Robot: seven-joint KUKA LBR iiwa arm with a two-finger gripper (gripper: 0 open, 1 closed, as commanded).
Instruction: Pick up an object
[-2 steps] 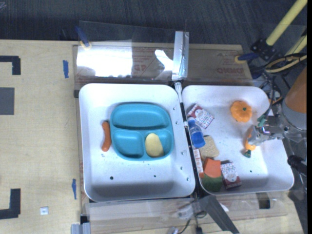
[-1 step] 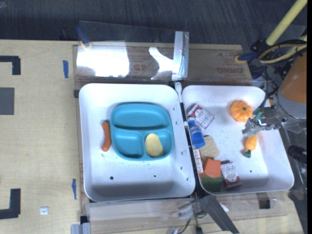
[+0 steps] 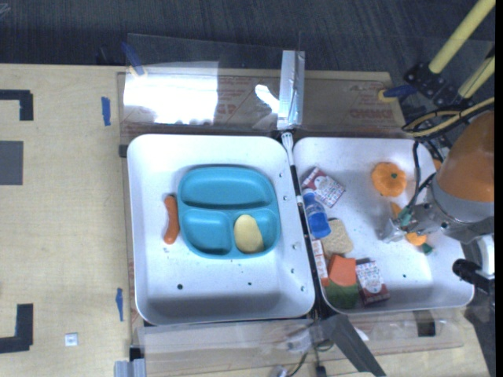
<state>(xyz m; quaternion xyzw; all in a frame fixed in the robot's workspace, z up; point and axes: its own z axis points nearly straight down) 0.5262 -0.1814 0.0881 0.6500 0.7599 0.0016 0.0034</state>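
Nearest the camera, along the front wall of the right bin (image 3: 409, 293), lie a small printed packet (image 3: 369, 278) and an orange-and-green block (image 3: 340, 276), touching or nearly touching each other. The block looks like a sponge: soft and light, and best pinched across its short sides. Just behind them a tan square pad (image 3: 338, 239) lies flat, which would make it hard to get under. A blue bottle (image 3: 317, 220) lies on its side along the divider, probably smooth and apt to roll, and a red-and-white packet (image 3: 324, 187) sits beyond it. The gripper (image 3: 399, 226) is low over the right half of this bin, hanging from the grey arm with its orange band (image 3: 471, 167). Whether it is open or closed on anything cannot be told, since its tip is a blur of grey and green. A small orange piece (image 3: 417, 240) lies just beside it. Farther back and apart from the clutter is a round orange toy (image 3: 389, 179), perhaps a little pumpkin. It seems the easiest pick: likely light hollow plastic, stiff but slick, so it should be gripped across its widest middle, not by the stem. In the left bin (image 3: 149, 289), a blue divided tray (image 3: 224, 191) holds a yellow lump (image 3: 248, 233) in its near right compartment. An orange carrot-like stick (image 3: 170, 218) lies beside the tray's left edge. Both are well apart from the gripper. Behind both bins, clear sheeting (image 3: 169, 100) covers the bench (image 3: 55, 234).
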